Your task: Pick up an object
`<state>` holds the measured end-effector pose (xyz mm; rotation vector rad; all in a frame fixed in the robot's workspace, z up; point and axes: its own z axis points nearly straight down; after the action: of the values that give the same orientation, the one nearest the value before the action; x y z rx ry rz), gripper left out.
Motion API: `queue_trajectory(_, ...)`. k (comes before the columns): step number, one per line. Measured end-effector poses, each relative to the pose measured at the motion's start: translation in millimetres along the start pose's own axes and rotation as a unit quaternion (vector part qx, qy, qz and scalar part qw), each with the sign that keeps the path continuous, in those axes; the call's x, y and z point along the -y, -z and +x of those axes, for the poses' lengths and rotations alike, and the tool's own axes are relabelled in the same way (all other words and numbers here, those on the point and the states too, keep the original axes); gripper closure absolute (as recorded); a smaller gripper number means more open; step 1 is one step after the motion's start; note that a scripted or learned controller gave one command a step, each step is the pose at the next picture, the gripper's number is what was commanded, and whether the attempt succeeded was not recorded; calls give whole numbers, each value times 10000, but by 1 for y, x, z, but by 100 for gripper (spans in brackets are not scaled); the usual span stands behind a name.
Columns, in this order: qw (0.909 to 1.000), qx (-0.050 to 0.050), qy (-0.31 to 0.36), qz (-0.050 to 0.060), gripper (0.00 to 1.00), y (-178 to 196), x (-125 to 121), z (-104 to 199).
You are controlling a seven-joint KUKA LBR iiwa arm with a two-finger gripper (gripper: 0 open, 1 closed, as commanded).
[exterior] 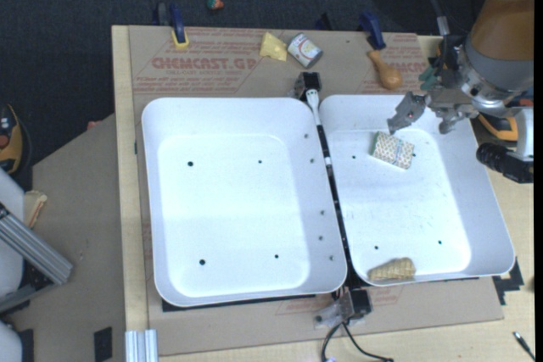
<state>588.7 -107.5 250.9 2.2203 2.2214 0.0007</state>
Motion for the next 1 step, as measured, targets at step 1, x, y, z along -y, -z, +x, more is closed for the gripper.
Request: queue_trajectory(1, 9999, -19, 68, -91, 0, 148, 8, 114)
